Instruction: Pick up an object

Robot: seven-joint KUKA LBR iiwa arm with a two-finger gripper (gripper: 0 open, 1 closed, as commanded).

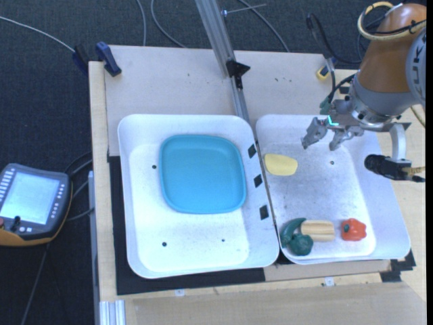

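My gripper [326, 139] hangs over the back part of the right bin [379, 202], its two fingers spread apart with nothing between them. A pale yellow piece [280, 164] lies on the bin floor to the lower left of the gripper, near the bin's left wall. Along the bin's front edge sit a dark green vegetable [296, 237], a tan block [318, 230] and a red pepper-like toy [352, 229], side by side.
The left bin [139, 202] holds a light blue plate [202, 173]. A metal pole [216, 29] slants up from between the bins. A teach pendant [30, 202] lies off the bench at left. Cables run behind the bench.
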